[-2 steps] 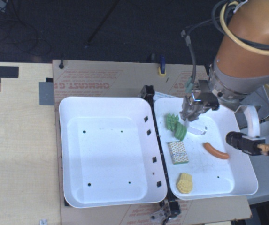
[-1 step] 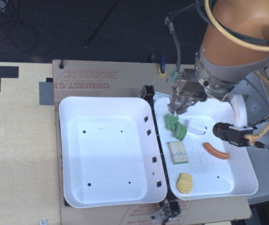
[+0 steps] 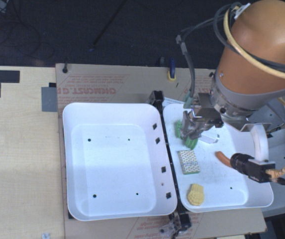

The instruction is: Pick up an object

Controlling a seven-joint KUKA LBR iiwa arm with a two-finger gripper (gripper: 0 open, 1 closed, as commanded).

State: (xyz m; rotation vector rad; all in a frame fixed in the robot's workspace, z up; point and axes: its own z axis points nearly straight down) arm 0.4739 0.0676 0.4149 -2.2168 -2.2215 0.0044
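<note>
Green obj. (image 3: 191,144), the task's thing, lies in the right bin (image 3: 232,199), close to this bin's left wall and nearer to the far edge than to the near one. The tool (image 3: 188,133) stands directly over it, pointing down, and covers its middle; green shows on two sides of the tool. Whether the tool is clenched or released I cannot tell, and also not whether it grasps the obj. The arm (image 3: 251,54) hangs above the bin's far right corner.

A patterned block (image 3: 188,162), white w/ small green marks, lies just beside the green obj. toward the near edge, also near the left wall. A yellow lump (image 3: 195,194) lies by the near edge, toward the near left corner, apart from the block. Toward the near right corner the floor shows plain white.

The left bin (image 3: 112,158) meets the right bin along a row of black clips (image 3: 163,170); its floor is plain white w/ a few dark dots. Both bins sit on the table (image 3: 18,158), w/ a wide pale strip toward its left edge.
</note>
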